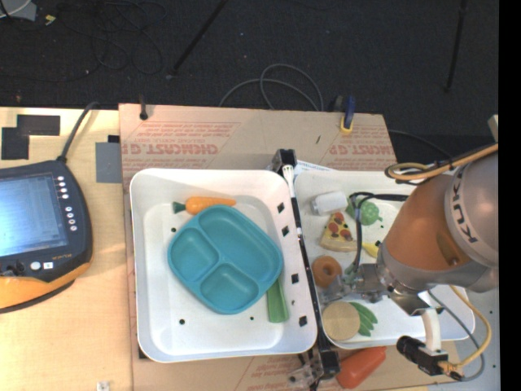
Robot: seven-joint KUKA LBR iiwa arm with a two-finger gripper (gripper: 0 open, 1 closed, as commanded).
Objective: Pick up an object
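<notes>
Beside the gripper point(358, 282), well off to its left, the left bin point(151, 332) holds a teal divided plate point(225, 257), an orange carrot point(210, 204) at the plate's far edge and a green strip point(277, 302) at its near right. The gripper hangs low in the right bin point(464, 326); how its grip stands cannot be told. A brown doughnut point(326, 269) lies just left of it, a pizza slice point(338, 232) beyond, a tan disc point(341, 320) just below.

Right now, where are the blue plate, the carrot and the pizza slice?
Teal three-section plastic plate point(225, 257), camera view, on its middle ridge.
Orange toy carrot point(208, 204), camera view, on its middle.
Triangular toy pizza slice point(339, 232), camera view, on its topping.
</notes>
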